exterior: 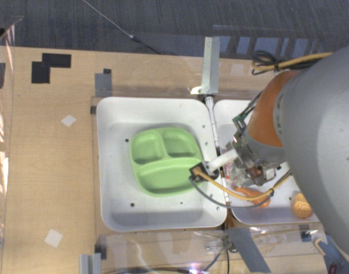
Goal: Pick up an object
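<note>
Orange object (255, 194) in right bin (280, 209), long axis left-right, just near-side of gripper (243, 173) hovering over bin divider; jaws' state — cannot tell

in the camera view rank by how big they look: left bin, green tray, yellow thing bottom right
1. left bin
2. green tray, lying inside that bin
3. yellow thing, partly hidden by the arm, so its full size is unsure, though it looks far the smallest

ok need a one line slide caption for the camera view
KUKA arm reaching over the right bin, its gripper low near an orange object; green divided plate in the left bin.
</note>
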Controlling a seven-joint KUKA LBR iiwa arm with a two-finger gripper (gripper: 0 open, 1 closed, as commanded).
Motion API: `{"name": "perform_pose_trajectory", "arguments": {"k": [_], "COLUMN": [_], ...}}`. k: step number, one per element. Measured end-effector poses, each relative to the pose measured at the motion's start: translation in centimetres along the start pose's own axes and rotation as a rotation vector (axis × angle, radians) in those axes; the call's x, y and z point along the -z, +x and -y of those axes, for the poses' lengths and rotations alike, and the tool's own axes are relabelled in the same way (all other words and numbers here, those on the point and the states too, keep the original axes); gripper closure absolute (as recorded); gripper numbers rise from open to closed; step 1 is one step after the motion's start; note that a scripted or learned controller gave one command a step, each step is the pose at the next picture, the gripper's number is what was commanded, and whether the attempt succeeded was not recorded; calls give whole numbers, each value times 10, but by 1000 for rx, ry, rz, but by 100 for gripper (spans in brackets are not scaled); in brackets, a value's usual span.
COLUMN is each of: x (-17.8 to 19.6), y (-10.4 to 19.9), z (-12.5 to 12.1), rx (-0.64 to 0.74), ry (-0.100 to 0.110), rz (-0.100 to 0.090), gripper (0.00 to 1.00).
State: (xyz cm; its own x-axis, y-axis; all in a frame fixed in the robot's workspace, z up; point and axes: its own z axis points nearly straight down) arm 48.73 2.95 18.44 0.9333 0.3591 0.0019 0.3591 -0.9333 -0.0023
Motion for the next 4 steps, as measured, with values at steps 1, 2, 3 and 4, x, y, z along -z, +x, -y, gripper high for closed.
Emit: {"name": "perform_pose_trajectory", "arguments": {"k": [1,2,3,4], "x": [-33,-1,0,0], "y": [-42,30,-32,54], "z": [-106,-5,-96,31], "rx": [198,-119,-99,-161], "ry": [-1,-1,-1,0], "rz": [3,2,1,0], "gripper": [100,100,100,100]}}
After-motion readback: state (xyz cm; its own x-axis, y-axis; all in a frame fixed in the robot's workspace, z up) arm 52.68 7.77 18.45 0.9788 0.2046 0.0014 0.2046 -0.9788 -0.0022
